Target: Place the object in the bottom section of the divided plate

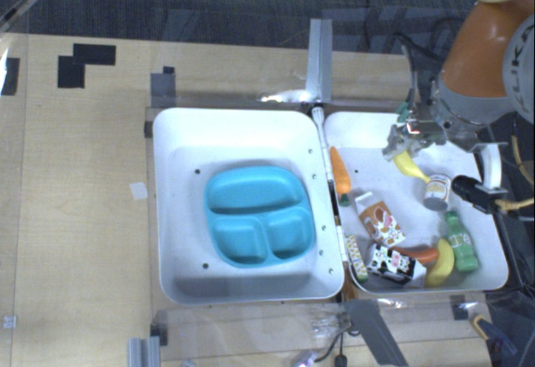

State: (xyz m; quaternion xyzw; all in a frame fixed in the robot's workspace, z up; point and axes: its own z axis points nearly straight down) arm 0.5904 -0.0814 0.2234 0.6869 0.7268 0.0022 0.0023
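A blue divided plate (219, 208) lies in the left white bin (180, 148), with one long section at the far side and two smaller ones at the near side; nothing is in it. My gripper (405, 142) hangs over the far part of the right bin (368, 140), under the grey and orange arm. A small yellow banana (410, 165) lies directly below the gripper tip, touching or nearly touching it. I cannot make out whether the banana is held.
In the right bin lie an orange carrot (338, 171) along the left wall, a silver can (436, 190), a green bottle (460, 244), a brown carton (380, 221), a black-and-white carton (391, 263) and a second banana (441, 263).
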